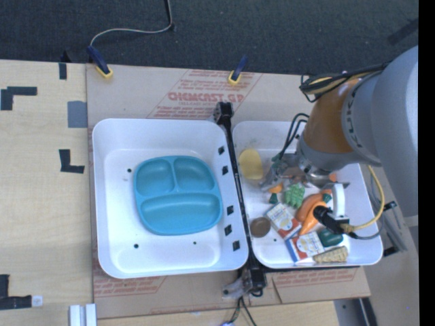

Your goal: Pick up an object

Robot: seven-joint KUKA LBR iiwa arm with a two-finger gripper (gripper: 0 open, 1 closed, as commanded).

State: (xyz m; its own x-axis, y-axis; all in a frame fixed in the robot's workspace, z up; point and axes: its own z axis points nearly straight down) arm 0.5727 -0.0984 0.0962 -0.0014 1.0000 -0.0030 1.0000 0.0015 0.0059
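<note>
Camera view: gripper [277, 176] was low in the right bin [367, 250], amid clutter beside the yellow item [250, 163]; grip state: cannot tell. Risk: items lay packed w/ the carrot [309, 211] and green piece [294, 195] touching, so closing could nudge or snag neighbours.
</note>
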